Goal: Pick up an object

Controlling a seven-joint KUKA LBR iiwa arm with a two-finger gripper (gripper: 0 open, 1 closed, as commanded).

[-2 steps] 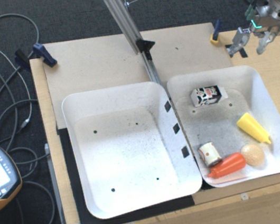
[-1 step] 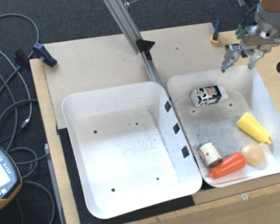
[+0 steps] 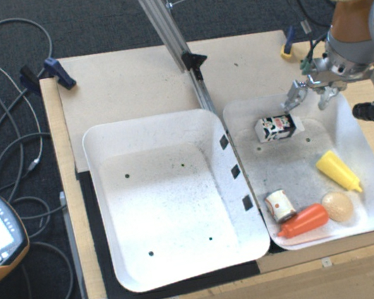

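Milk carton toy (image 3: 275,127) lies on its side near the top of the right bin (image 3: 358,144). At its two o'clock the gripper (image 3: 313,93) hangs spread open, holding nothing. It should go down straight over the carton, then squeeze gently.

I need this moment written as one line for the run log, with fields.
gripper: open, above far edge of right bin, holds nothing | nearest: milk carton, lying flat | others in bin: yellow piece, carrot, egg, small can
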